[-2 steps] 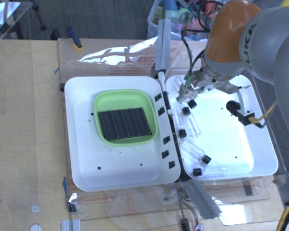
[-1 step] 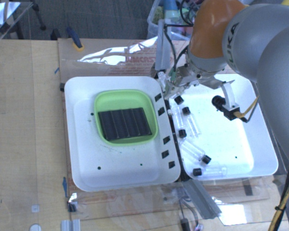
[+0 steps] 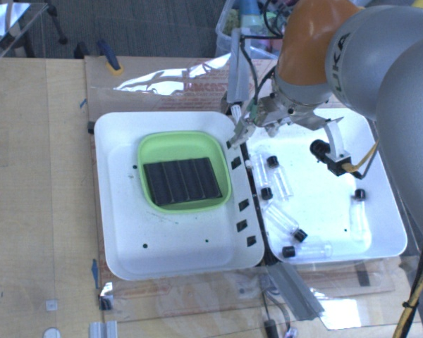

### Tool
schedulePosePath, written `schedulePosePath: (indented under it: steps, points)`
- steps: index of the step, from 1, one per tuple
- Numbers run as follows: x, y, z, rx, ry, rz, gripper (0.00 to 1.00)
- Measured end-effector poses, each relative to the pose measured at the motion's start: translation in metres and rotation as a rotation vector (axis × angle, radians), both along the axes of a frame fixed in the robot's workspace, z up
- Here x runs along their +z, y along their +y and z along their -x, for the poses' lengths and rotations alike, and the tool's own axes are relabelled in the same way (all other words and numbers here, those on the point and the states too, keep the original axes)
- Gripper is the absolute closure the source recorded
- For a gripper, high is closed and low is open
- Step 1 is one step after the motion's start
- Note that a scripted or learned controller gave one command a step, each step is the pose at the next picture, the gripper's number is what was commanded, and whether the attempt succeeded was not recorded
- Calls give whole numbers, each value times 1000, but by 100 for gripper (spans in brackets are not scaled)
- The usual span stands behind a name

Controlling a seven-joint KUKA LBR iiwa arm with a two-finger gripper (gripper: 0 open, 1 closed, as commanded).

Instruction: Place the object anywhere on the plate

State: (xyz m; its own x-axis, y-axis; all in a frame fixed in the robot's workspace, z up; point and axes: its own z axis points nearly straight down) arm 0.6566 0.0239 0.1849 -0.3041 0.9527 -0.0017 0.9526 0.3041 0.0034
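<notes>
Overhead, the gripper (image 3: pixel 241 129) is seen at the top of the seam between the two bins; finger state cannot be told, nothing is visibly held. A dark ribbed rectangular slab (image 3: pixel 182 181) is laid flat on the green rounded-square plate (image 3: pixel 149 146) in the left bin (image 3: pixel 120 210). Clear tubes with black caps (image 3: pixel 276 182) are scattered in the glossy right bin (image 3: pixel 381 224).

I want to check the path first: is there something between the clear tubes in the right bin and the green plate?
Only the bins' adjoining rims lie between the tubes and the green plate. A dark ridged pad covers the plate's middle.
</notes>
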Motion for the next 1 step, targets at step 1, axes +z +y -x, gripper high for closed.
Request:
schedulePosePath:
  steps: [1]
  points:
    - [42, 58, 27, -26, 0, -1, 0]
